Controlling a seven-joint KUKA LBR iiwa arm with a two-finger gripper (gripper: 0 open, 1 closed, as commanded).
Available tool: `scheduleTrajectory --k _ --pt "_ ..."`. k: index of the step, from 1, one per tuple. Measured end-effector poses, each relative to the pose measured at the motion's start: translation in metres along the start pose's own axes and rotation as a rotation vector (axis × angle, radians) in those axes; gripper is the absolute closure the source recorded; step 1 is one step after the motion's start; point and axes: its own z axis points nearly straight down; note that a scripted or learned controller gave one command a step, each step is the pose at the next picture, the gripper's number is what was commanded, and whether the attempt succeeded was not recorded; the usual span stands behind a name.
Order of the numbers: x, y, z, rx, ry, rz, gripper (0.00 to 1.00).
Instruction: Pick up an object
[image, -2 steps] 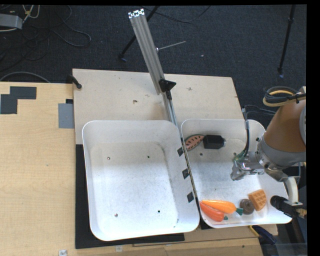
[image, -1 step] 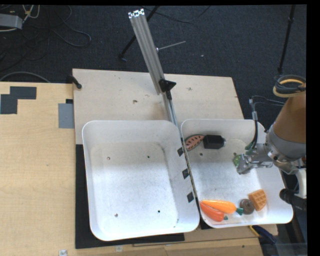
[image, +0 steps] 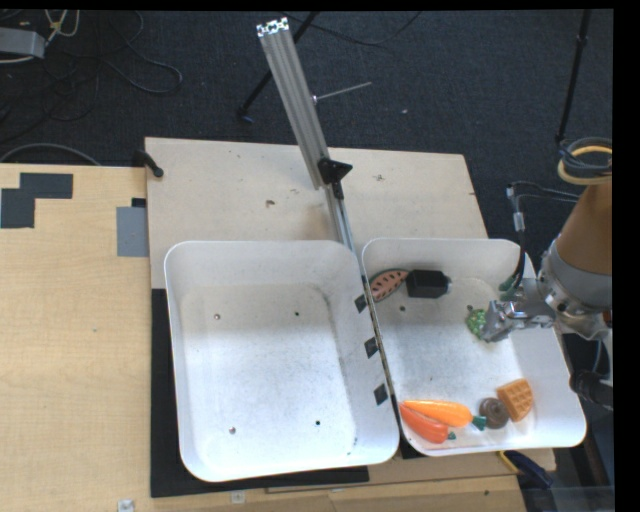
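Note:
My gripper (image: 498, 322) hangs low over the right side of the right bin (image: 470, 250), reaching in from the right. A small green object (image: 477, 321) lies right against its tip, on the left. Whether the gripper holds it is unclear. Further back in the bin lie a brown striped object (image: 388, 283) and a black block (image: 427, 283). Along the front wall sit an orange carrot (image: 438, 411), a red piece (image: 425, 429), a dark round piece (image: 491, 409) and an orange waffle-like block (image: 516, 398).
The left bin (image: 190, 262) stands beside the right one, with a shared divider edge (image: 368, 322) carrying black clips. A slanted metal rail (image: 300, 110) rises behind the bins. The arm's grey and orange body (image: 585, 255) overhangs the right bin's right rim.

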Motion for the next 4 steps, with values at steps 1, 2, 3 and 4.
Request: scheduleTrajectory --k 1,2,3,4 --pt "0.058 0.015 -0.008 0.002 0.001 -0.004 1.0" --pt "0.116 0.026 0.0 0.004 0.003 -0.004 1.0" --pt "0.165 0.031 -0.013 0.003 0.0 -0.003 1.0" --pt "0.213 0.048 -0.017 0.002 0.001 -0.003 1.0"
